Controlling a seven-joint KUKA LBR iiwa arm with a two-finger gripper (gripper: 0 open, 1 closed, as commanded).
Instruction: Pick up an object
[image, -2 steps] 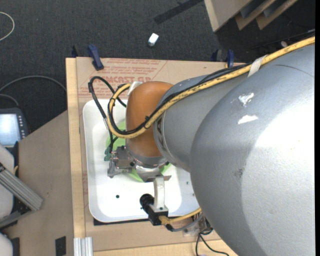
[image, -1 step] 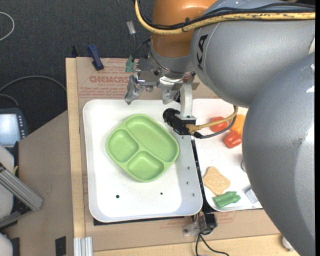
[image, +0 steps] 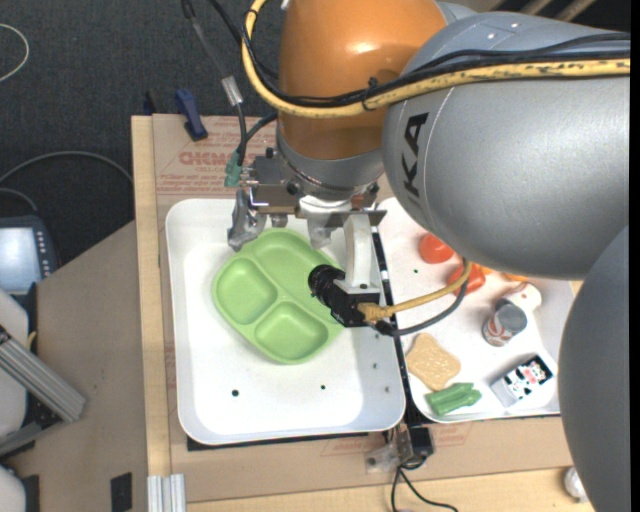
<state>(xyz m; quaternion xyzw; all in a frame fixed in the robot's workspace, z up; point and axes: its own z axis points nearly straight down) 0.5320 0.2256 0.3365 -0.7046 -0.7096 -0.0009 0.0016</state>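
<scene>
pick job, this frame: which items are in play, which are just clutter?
In play:
- end effector, down over the left bin
- green divided plate beneath it

Lying about, right bin:
- cracker
- green pod
- small can
- orange piece
- black-and-white block

Light green tray (image: 272, 298) in a white bin (image: 200, 380), tan cracker (image: 433, 361), darker green piece (image: 452, 398), orange bit (image: 436, 248), grey arm (image: 520, 150) with a glossy orange band (image: 350, 70).

a dark grey carpeted floor (image: 90, 90) fills the upper left of the frame. the tan wooden counter (image: 160, 250) sits at centre, with thin cables (image: 40, 165) trailing across the floor.
</scene>
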